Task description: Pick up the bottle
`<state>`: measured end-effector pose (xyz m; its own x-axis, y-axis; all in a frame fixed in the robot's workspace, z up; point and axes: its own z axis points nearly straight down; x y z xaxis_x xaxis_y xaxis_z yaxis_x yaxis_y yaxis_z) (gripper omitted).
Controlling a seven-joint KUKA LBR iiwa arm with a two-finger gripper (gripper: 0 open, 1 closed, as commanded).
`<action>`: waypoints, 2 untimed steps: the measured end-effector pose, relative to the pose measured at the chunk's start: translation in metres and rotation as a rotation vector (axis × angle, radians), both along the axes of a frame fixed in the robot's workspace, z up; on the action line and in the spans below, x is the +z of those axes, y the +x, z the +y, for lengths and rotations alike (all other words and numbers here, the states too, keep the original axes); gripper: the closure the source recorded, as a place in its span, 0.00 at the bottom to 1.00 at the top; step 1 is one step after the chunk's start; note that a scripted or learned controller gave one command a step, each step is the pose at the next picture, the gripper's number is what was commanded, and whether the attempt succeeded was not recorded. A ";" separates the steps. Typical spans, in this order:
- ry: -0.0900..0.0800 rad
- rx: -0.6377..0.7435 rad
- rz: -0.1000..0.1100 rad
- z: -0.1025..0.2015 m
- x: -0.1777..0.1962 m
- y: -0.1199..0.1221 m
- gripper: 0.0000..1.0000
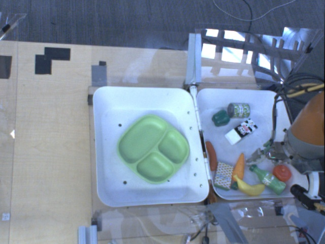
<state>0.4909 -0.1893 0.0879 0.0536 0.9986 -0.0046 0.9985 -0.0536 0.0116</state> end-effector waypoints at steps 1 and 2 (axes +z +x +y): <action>0.001 0.005 -0.005 0.002 0.010 0.004 1.00; 0.004 0.116 0.010 0.054 0.040 -0.002 1.00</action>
<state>0.4888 -0.1356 0.1283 -0.0624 0.9980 -0.0001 0.9980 0.0624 0.0015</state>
